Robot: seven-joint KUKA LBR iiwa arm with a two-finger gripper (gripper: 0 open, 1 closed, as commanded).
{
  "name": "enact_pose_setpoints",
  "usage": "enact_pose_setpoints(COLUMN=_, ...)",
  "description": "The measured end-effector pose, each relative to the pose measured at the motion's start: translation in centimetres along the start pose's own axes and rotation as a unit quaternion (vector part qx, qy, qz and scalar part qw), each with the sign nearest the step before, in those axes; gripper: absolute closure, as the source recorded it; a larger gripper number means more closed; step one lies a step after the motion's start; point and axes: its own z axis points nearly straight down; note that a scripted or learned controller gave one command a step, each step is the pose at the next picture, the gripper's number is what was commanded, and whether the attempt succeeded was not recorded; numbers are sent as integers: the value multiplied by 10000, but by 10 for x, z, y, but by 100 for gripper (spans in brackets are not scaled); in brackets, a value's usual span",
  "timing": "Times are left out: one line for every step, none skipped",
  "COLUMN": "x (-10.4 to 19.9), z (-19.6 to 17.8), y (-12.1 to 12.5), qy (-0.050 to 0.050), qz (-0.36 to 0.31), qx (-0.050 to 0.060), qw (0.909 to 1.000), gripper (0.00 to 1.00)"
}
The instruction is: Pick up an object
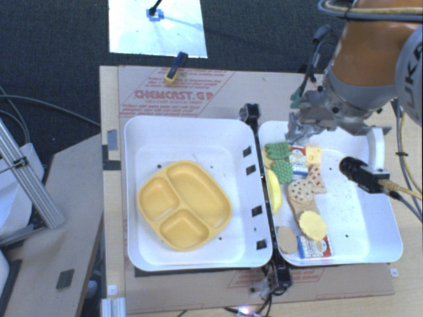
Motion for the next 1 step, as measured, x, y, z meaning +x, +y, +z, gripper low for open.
enact_pose_setpoints(x=14, z=-98, y=-39, qy=-10, qz=22, qx=8, qw=10000, gripper=100)
